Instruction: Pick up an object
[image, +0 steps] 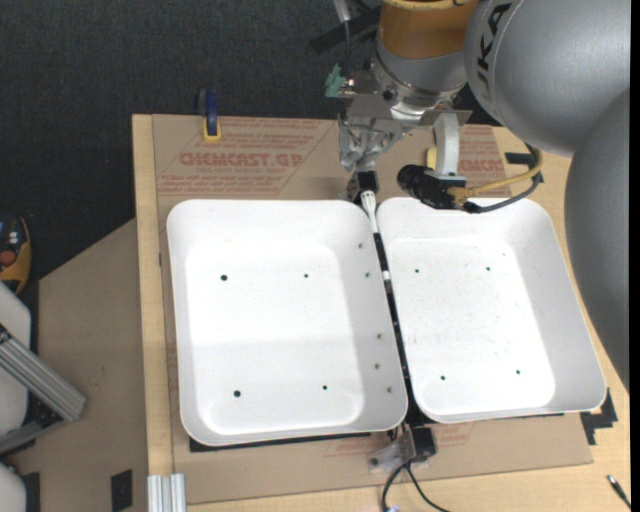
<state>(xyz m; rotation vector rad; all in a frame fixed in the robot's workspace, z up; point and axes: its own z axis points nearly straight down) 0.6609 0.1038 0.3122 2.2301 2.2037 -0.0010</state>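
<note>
My gripper (360, 155) hangs from the grey arm with its orange band, above the far edge of the bench, just beyond the point where the two bins meet. Directly below it a small black and white piece (366, 190) sits at the far end of the seam between the bins. I cannot tell whether that piece is loose or part of the bench. Nothing shows between the gripper's tips.
The left white bin (190, 300) and the right white bin (560, 300) lie side by side on a brown board. Their floors show only small dark dots. A blue and yellow clamp (210, 115) stands at the board's far left. The arm's bulk fills the upper right.
</note>
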